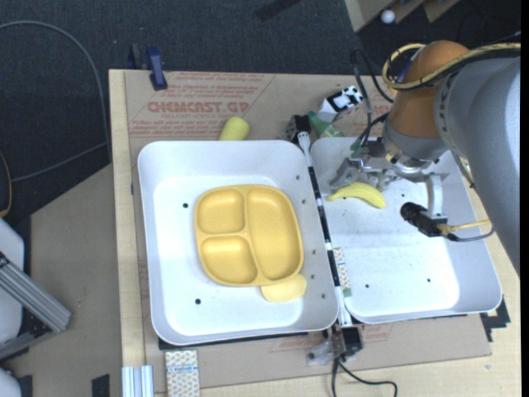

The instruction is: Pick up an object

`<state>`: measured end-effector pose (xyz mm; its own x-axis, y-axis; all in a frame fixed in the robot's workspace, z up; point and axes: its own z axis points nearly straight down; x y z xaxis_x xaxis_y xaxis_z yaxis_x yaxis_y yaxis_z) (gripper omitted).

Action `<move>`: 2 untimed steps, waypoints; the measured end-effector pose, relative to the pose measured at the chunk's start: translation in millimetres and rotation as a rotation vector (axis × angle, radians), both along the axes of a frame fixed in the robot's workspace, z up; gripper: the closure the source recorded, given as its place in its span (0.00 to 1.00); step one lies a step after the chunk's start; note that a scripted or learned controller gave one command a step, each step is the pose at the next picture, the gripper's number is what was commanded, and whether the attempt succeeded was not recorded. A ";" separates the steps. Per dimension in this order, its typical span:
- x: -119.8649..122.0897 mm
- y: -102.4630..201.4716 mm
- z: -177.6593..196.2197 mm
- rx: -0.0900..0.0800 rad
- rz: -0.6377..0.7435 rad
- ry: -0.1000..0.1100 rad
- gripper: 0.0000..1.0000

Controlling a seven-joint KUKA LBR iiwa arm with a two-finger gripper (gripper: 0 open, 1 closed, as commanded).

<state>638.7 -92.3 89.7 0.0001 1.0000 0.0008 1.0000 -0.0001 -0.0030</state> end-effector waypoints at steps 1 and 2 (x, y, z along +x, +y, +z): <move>1.2 0.4 11.3 -0.001 0.001 -0.004 1.00; 1.1 0.3 11.1 -0.001 0.001 -0.003 0.00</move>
